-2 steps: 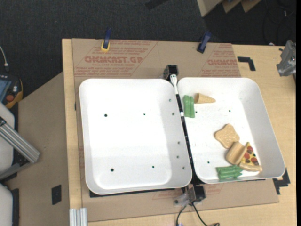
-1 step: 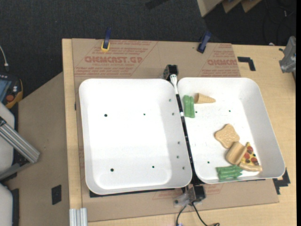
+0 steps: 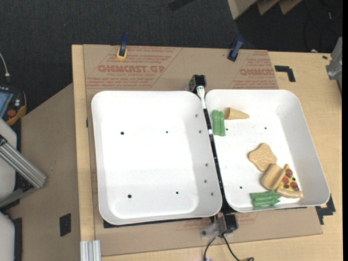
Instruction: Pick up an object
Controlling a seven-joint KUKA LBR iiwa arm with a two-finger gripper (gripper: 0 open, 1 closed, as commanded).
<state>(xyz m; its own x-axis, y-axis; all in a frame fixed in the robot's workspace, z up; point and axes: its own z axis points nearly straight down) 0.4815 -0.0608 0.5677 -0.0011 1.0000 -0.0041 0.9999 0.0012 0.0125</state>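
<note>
Camera view left me unable to tell the claw's state. In the right bin (image 3: 304,118), to the left of any reach from the right, lay a green pod (image 3: 265,199), pizza slice (image 3: 288,182) and toast (image 3: 262,155). Farther back, a green stick (image 3: 218,123) ran along the dividing wall.

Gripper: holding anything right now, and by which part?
Nothing is seen held. The bread slice, pizza slice and the other toy foods lie loose in the right bin.

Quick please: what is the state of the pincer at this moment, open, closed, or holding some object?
Pincer: its state cannot be told from the camera view. The toy food, such as the pizza slice, lies in the right bin.
</note>
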